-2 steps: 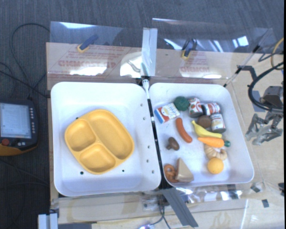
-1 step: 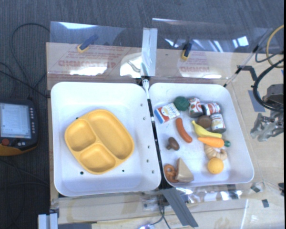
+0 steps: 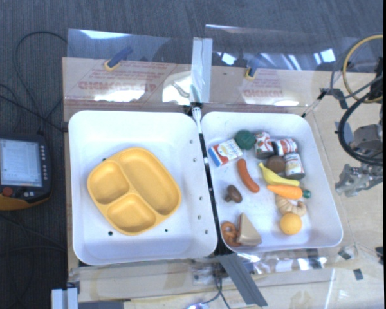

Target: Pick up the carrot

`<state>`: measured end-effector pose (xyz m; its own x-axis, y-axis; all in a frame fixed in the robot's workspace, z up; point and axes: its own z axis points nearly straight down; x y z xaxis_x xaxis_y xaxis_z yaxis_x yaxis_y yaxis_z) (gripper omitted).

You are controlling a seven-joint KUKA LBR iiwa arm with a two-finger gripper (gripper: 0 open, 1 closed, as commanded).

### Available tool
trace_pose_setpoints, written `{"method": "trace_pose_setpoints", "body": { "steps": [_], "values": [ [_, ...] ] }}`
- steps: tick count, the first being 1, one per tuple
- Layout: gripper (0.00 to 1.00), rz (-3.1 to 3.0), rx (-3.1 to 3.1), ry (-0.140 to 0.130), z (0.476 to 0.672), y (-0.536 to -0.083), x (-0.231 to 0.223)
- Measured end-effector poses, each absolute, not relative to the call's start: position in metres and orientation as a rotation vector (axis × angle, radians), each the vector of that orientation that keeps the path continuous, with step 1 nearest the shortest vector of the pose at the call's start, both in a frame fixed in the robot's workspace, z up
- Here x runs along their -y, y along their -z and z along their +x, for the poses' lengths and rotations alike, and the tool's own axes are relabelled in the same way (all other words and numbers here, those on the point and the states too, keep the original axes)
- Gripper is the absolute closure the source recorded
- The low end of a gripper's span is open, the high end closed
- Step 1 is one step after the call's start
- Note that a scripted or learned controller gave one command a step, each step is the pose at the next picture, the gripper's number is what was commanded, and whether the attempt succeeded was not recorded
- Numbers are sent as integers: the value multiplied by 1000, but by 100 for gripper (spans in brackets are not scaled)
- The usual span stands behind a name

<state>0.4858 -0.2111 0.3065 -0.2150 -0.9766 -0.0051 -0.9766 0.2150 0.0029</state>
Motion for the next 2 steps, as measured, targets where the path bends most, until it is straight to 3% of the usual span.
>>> {"method": "trace_pose_setpoints", "body": {
  "steps": [1,2],
  "values": [
    [100,-2481,-1920,-10,499,-308,184],
    [100,-2575,-1794,-9,486,-314,176]
  ]
}}
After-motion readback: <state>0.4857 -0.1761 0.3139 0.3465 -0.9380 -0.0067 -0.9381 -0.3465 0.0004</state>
